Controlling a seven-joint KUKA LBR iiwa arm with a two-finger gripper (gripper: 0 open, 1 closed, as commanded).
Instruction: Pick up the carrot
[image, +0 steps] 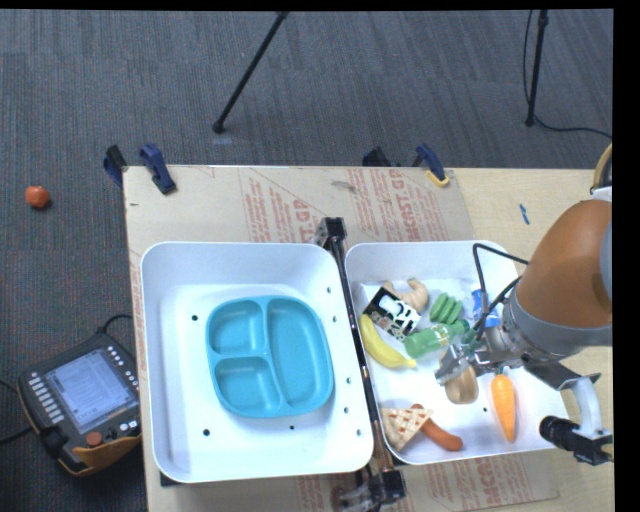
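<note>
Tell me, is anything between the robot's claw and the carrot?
Nothing visible. The gripper hangs over a brownish potato-like piece in the right bin, and the carrot lies just beside it, uncovered, with bare bin floor between them.

The carrot just beside the gripper looked like smooth, slightly glossy orange plastic. The bin around the gripper was smooth white plastic with a dull sheen. Well left of it, the blue plate looked like matt plastic. The bench was printed matt cardboard.
</note>
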